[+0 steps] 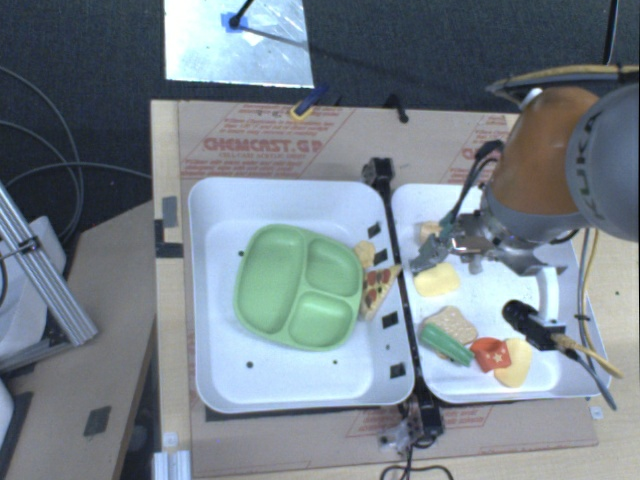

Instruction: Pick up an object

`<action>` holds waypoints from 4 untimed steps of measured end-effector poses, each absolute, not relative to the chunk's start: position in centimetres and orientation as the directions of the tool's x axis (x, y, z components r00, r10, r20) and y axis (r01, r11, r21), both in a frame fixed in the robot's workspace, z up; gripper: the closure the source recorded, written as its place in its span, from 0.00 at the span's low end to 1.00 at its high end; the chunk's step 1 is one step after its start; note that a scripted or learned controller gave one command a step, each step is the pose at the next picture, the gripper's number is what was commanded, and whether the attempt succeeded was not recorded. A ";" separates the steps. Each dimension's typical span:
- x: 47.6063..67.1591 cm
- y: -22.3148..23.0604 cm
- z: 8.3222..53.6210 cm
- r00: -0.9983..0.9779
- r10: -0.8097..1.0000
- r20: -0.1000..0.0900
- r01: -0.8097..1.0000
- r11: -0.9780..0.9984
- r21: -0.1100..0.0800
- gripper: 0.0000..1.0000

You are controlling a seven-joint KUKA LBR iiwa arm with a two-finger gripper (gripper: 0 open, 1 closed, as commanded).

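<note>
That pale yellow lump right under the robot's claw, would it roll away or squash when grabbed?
The yellow lump looks rounded and smooth, so it may slip or scoot aside. It seems like light toy food, probably firm rather than squashy.

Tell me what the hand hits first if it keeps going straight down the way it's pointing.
Most likely the pale yellow food piece in the right bin: the hand points down toward the left, and its tips sit just above that piece. Height is hard to judge from one slanted view, so contact may be close already.
</note>
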State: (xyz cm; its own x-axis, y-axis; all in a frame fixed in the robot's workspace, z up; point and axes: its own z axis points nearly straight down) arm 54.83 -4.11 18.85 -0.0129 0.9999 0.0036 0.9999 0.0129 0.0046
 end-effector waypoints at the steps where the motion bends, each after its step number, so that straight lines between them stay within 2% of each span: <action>1: 55.0 -4.8 19.6 -0.004 1.000 0.000 1.000 0.004 0.005 1.00; 2: 52.3 -2.2 19.0 -0.006 1.000 0.002 1.000 0.006 -0.002 1.00; 3: 49.0 2.2 18.4 -0.008 1.000 0.003 1.000 0.008 -0.003 1.00; 4: 48.8 -2.1 43.2 -0.003 1.000 0.000 1.000 0.003 0.022 1.00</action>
State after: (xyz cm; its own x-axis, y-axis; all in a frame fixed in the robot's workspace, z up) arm 48.81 -2.09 43.22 -0.0031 1.0000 -0.0001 0.9997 0.0031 0.0225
